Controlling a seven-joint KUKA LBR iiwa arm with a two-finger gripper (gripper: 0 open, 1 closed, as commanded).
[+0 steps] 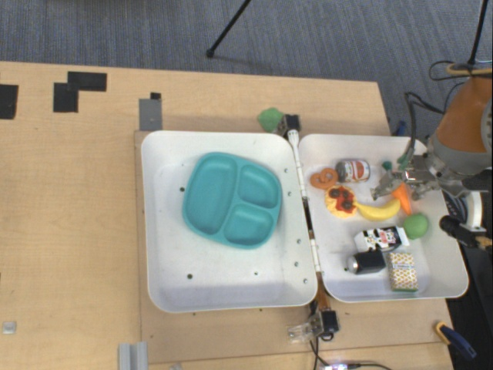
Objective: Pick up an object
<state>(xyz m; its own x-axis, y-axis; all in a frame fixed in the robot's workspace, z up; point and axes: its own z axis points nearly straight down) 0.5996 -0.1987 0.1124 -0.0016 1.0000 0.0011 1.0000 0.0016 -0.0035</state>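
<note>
My gripper [394, 177] hangs over the right bin [454, 280] near its far right side, open, with nothing visible between its fingers. Directly beneath and in front of it lie an orange carrot [404, 199] and a yellow banana [376, 211]. To its left are a small can [353, 170] on its side and an orange pretzel ring [323, 179]. A red and yellow toy food [340, 200] sits left of the banana. Nearer the front lie a green lime [416, 226], a black and white bottle [380, 239], a dark object [365, 264] and a patterned box [404, 272].
The left bin [169, 284] holds a teal divided plate [233, 199]. A green ball [270, 119] sits on the bench behind the bins. The arm's orange band [464, 122] and cables stand at the right edge. A divider wall [306, 214] separates the bins.
</note>
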